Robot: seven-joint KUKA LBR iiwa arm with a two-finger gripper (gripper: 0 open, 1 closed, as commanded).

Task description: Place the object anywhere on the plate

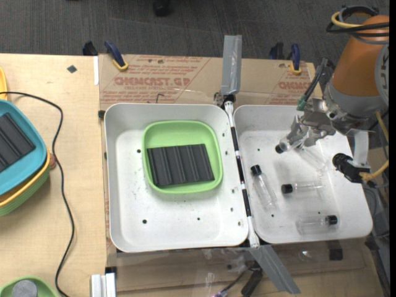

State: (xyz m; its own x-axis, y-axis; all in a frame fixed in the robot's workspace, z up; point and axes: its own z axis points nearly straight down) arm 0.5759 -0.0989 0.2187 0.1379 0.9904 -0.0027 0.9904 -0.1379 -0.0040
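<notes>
At the right of the frame, the grey arm's pincer [296, 138] hung over the upper part of the right white bin [352, 228]; whether it was open or closed, or gripping anything, I cannot tell. Three clear plastic vials with black caps lay below it: one [262, 184] near the bin's left wall, one [303, 187] mid-bin, one [315, 223] lower right. The green square plate [213, 138], bearing a dark ribbed mat [179, 164], sat in the left white bin [117, 184]. A sound pick probably means closing squarely across a vial's barrel, since round plastic would likely slip.
</notes>
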